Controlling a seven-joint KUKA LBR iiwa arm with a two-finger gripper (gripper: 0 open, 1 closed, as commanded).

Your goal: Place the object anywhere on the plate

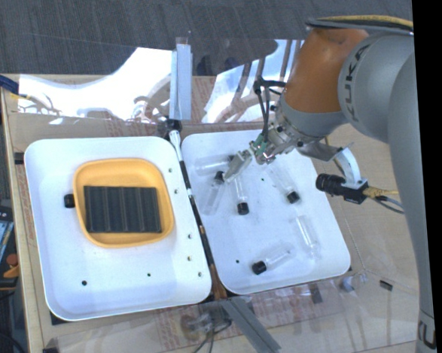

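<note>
Task looks barely begun. The yellow plate (122, 201), w/ a dark ribbed insert in its middle, sits in the left bin (54, 274) and carries none of the vials. All the candidate objs are in the right bin (329, 259): several clear vials w/ black caps, scattered. One vial (268, 262) lies near the front edge, another (306, 232) toward the right side, one (240, 195) near the centre, one (285, 185) just right of it, plus one (205, 167) at upper left by the divider.

The arm (364, 64) reaches in from the right, wrist over the back of the right bin. The gripper (239, 166) hangs low above the upper-left vials, close to a black cap (219, 176). Jaws: can't tell if apart or together, too small and cluttered at the tip. No vial visibly between them, so I wouldn't call anything picked.

Left to do, by my read: secure one vial, lift, carry across the divider to the left bin, set it on the plate. Basically the whole job.
</note>
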